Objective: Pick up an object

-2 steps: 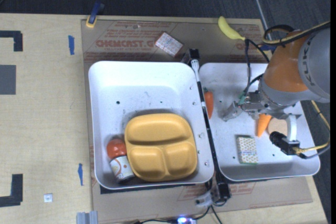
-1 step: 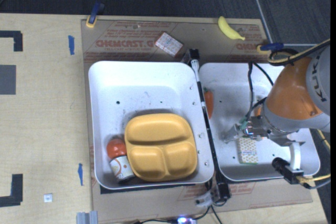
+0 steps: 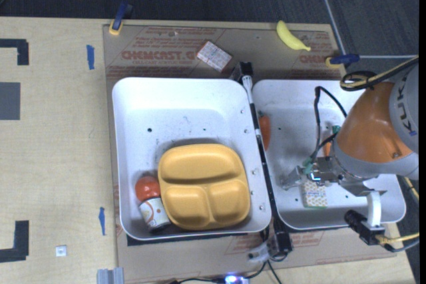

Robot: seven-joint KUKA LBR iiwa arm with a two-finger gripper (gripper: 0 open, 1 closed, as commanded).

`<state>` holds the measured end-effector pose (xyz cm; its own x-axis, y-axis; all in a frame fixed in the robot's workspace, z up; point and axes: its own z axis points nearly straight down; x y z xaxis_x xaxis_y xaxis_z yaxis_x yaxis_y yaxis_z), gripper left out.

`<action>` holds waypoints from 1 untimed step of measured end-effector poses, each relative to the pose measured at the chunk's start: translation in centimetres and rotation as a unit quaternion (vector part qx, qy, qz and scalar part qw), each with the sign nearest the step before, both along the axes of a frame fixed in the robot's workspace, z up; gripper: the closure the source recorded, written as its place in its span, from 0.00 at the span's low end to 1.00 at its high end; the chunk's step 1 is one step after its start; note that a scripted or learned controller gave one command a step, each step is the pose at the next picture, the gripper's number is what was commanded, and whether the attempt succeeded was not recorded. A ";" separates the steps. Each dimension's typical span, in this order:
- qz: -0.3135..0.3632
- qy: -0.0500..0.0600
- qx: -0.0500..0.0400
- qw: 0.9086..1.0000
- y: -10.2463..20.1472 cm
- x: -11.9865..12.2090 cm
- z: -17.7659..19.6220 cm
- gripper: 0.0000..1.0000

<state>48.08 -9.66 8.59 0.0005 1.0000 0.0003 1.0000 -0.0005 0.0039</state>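
Observation:
My gripper [image 3: 307,177] is down low in the right bin [image 3: 290,91], near its front middle. A small flat speckled packet [image 3: 315,195] lies on the bin floor right beneath and in front of it, partly covered by the wrist. An orange item [image 3: 264,130] rests against the right bin's left wall. The left bin [image 3: 174,87] holds a large yellow compartment tray [image 3: 203,184]. A small orange and white object [image 3: 150,200] is tucked beside the tray at its front left. I see nothing lifted off the floor.
The arm's orange band and grey body [image 3: 376,136] cover the right half of the right bin. Behind the bins, on the cardboard, lie a yellow banana [image 3: 291,36] and a small patterned box [image 3: 213,55]. Cables run along the divider between the bins.

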 end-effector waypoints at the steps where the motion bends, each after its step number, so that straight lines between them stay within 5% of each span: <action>1: 0.000 -0.003 0.000 1.000 0.0 0.2 1.1 1.00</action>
<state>48.26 -9.66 9.66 0.0007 1.0000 -0.0006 1.0000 -0.0007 0.0097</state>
